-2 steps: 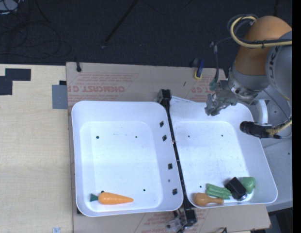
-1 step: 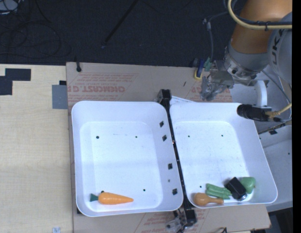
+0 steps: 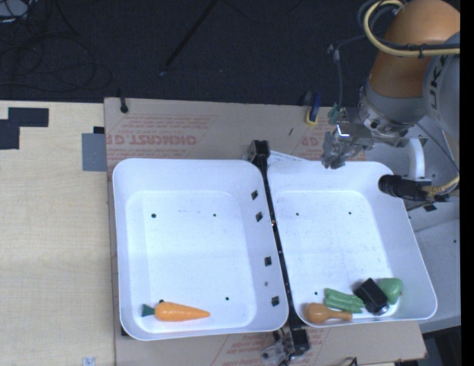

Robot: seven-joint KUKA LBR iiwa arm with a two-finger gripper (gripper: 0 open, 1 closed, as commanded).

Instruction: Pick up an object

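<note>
The grey arm point(image 3: 420, 59) enters at the upper right of the frame, its orange band bulging near the top edge, and bends down and leftward so that the pincer point(image 3: 333, 158) hangs over the far rim of the right bin point(image 3: 420, 277), near that bin's upper middle edge. Whether the pincer is spread or pressed together cannot be told; nothing is seen between its tips. At the lower right corner of the right bin lies a cluster of things: a tan pear-shaped toy point(image 3: 325, 313), a green bean pod point(image 3: 343, 300) just beside it, a small black block point(image 3: 372, 295) and a green leafy piece point(image 3: 390, 287), all close together. In the left bin point(image 3: 130, 204), an orange carrot point(image 3: 179, 312) lies along the lower edge, toward the lower left of the frame. Both bins rest on a cardboard sheet point(image 3: 191, 124) on the bench point(image 3: 46, 235).
</note>
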